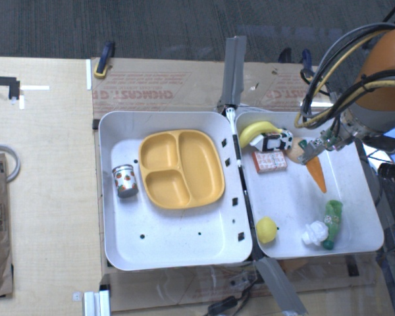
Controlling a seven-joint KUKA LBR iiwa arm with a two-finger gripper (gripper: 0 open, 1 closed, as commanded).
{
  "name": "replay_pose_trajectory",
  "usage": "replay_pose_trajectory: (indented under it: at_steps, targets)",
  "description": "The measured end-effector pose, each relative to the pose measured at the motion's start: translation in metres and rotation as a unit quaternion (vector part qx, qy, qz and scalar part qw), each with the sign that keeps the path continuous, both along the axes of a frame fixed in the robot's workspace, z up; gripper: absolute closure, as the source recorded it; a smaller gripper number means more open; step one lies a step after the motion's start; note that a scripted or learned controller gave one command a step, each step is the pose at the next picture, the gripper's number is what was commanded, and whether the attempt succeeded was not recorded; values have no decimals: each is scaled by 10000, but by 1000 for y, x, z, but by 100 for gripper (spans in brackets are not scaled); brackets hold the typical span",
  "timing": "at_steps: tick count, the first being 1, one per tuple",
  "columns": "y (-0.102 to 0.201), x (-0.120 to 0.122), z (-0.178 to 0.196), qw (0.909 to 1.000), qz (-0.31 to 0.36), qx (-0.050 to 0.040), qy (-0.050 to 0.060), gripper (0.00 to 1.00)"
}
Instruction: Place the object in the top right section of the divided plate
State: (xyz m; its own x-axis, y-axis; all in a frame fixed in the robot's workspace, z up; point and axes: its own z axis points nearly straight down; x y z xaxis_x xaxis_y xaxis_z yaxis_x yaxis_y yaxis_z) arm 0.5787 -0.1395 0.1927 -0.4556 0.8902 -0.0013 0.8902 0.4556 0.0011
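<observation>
One divided plate (182, 168), three sections

Fixed overhead camera, slanted down on bins (118, 229).

The grey arm (375, 107) comes in from the right side, its orange band (385, 71) high up near the edge and a bundle of black and yellow cables (329, 78) looping off the wrist. The wrist tilts downward and leftward, carrying the end effector (309, 151) low over the right-hand bin (355, 242). From where I stand the tip is too small and cluttered to make out clearly
</observation>
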Motion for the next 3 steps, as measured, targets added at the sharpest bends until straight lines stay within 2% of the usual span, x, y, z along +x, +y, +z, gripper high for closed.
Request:
replay_pose_trajectory:
  at_steps: [1, 2, 3]
  targets:
    - [27, -51, -102, 9858, -1677, -1, 22, 100]
    - [34, -102, -103, 9571, -2898, -2, 27, 100]
    - [131, -101, -3, 9289, -3704, -16, 29, 100]
